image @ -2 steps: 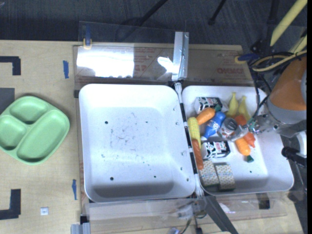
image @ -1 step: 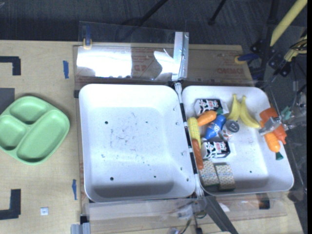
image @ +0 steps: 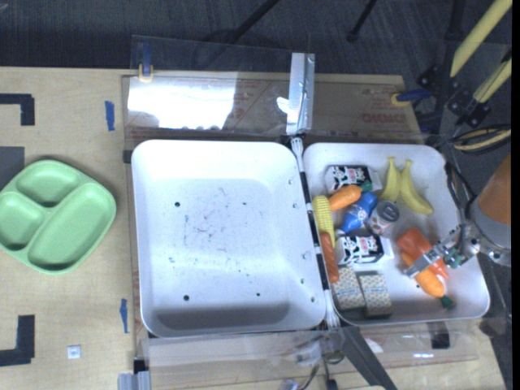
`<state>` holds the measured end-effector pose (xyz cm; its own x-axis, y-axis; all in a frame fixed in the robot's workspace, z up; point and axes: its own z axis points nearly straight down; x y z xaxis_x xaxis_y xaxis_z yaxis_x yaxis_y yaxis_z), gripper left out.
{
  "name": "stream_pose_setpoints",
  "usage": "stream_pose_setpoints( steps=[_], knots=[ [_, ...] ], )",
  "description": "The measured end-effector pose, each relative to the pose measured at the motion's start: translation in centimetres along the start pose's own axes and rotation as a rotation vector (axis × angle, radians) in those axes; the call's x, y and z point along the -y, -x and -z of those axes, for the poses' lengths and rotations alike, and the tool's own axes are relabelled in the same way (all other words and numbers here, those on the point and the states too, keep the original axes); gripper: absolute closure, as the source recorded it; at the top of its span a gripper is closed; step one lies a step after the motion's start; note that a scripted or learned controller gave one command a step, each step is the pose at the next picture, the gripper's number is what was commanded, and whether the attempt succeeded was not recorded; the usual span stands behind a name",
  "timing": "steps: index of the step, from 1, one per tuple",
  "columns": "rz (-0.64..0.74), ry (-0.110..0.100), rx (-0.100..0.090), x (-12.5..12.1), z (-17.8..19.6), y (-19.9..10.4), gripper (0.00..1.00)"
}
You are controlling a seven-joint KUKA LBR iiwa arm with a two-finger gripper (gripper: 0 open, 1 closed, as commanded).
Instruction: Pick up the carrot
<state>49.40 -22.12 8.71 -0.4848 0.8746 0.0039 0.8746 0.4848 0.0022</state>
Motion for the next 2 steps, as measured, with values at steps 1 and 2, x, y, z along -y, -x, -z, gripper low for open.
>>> stream_pose_setpoints(
  steps=[1, 2],
  knots=[
    [-0.018, 0.003, 0.007, -9.0, -0.1, 0.7, 1.00],
    [0.058, -0.001, 0.006, -9.6, 13.4, 2.5, 1.00]
  ],
)
